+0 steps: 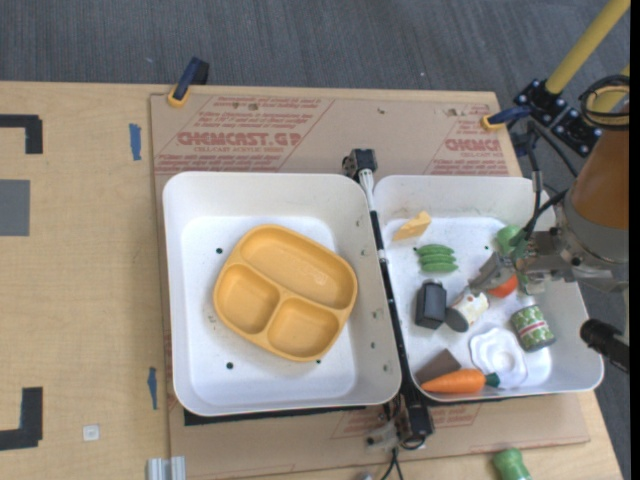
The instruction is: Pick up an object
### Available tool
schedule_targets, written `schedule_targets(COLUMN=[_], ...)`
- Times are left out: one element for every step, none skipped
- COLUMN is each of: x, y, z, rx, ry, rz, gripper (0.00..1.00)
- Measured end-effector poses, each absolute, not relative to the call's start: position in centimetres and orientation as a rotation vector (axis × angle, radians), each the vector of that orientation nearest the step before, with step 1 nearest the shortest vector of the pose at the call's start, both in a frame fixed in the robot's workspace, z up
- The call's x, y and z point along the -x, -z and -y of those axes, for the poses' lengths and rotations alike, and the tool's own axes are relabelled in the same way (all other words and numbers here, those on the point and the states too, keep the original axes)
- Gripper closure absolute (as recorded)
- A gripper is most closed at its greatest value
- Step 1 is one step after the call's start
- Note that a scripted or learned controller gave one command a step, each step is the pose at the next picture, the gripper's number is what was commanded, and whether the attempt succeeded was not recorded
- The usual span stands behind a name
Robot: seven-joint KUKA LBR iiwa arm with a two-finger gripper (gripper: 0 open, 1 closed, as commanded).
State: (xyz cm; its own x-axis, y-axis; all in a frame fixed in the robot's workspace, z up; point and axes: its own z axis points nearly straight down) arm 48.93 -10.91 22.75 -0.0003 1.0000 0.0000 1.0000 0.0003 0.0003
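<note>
Gripper [494, 273] fingers stand slightly apart, tips low in the right white bin [568, 366], holding nothing, just above the small white cylinder with a dark end [466, 310] and beside a small orange piece [505, 288]. Arm enters from the right. Black rectangular block [431, 304] lies nearby.

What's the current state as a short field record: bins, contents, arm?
left bin: shallow white bin holding a yellow three-compartment plastic tray
right bin: shallow white bin with mixed small items
right bin contents: green toy pea pod, black rectangular block, orange toy carrot, green labelled can, pale yellow wedge, white moulded plastic piece
gripper: low over the right bin, near its middle
jaws state: cannot tell
off bench: green object on the board below the right bin
</note>
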Motion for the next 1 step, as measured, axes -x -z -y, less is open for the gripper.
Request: schedule_targets(x=[-51.01], y=[-11.26], z=[9.61], rx=[-2.366], ry=[-0.008], rz=[-2.064], gripper=[0.0])
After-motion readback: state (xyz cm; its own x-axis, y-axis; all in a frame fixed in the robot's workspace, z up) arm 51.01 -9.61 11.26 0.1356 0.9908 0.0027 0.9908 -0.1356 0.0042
